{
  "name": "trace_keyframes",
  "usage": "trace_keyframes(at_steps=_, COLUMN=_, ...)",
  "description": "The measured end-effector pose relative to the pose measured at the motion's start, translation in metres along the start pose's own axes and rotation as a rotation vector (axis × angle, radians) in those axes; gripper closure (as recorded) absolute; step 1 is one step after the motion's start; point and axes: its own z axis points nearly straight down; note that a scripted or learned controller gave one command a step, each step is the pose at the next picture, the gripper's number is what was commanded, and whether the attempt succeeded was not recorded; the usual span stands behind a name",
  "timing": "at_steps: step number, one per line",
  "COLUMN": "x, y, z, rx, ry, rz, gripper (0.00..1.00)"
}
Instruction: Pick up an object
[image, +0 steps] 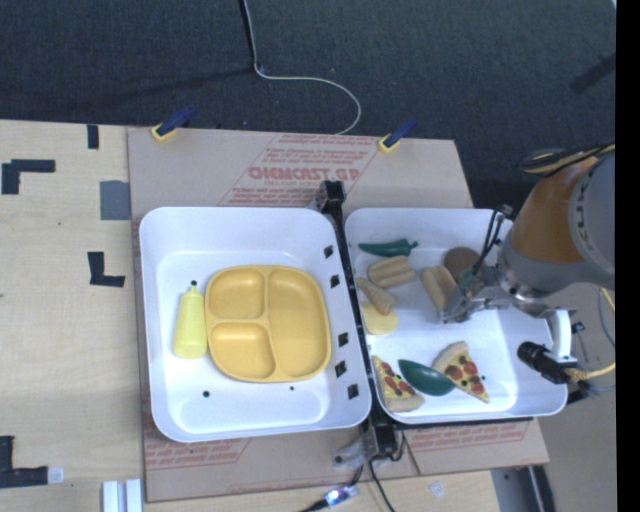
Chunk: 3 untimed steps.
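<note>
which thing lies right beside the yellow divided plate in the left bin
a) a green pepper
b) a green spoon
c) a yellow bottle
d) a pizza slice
c: the yellow bottle lies along the left side of the yellow divided plate in the left bin, while the green pepper, pizza slice and green spoon sit in the right bin.

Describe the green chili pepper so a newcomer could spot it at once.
Look at the right white bin, the one crowded with toy food near the arm. Along its far edge, close to the divider between the bins, lies the green chili pepper, just above a tan bread-like piece. It is the slim, dark green, pointed item; the other green thing, a teal leaf shape, sits near the pizza slice.
</note>
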Motion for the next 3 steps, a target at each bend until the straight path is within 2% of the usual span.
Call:
trace_keyframes(at_steps=1, x=-0.008, y=-0.004, z=-0.059, rx=-0.005, ry=-0.001, rz=0.003, gripper=1.00)
trace_keyframes(at_steps=2, x=0.003, y=-0.005, z=-0.111, rx=-0.005, ry=-0.001, rz=0.000, gripper=1.00)
trace_keyframes(at_steps=3, x=0.003, y=-0.004, z=-0.128, rx=-0.002, ry=0.000, rz=0.001, gripper=1.00)
